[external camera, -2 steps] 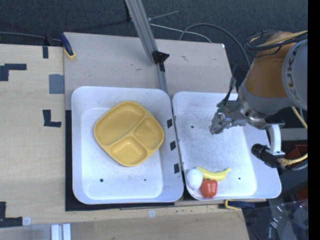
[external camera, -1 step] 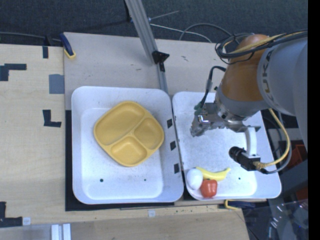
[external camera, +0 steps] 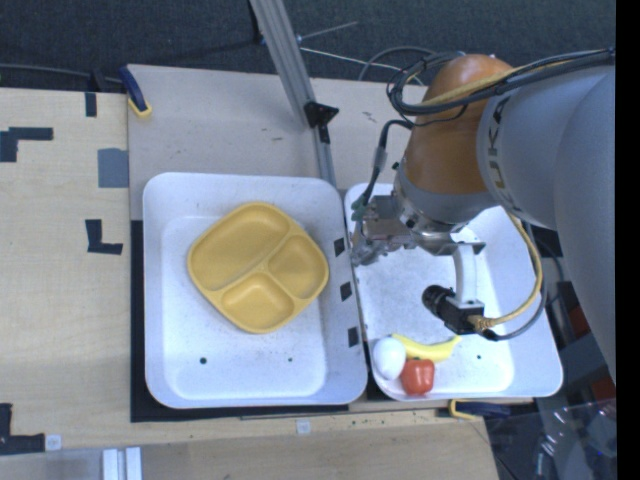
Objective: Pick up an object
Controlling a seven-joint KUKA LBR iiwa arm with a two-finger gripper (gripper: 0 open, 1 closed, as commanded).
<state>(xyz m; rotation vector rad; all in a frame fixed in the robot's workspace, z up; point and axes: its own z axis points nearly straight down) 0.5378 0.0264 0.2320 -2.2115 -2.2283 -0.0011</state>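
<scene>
- tool (external camera: 366, 236) over right bin (external camera: 520, 368), near its left wall; can't tell its state or any load
- banana (external camera: 428, 347), white ball (external camera: 388, 356), red piece (external camera: 419, 375) clustered at the bin's front-left corner
- yellow divided plate (external camera: 258, 266) in left bin (external camera: 170, 368)

Left of the gripper (external camera: 366, 236) a divided plate (external camera: 258, 266) lies in the left bin (external camera: 170, 368), while below it a banana (external camera: 430, 348), egg (external camera: 388, 356) and pepper (external camera: 419, 375) cluster in the right bin's (external camera: 530, 368) near corner.
</scene>
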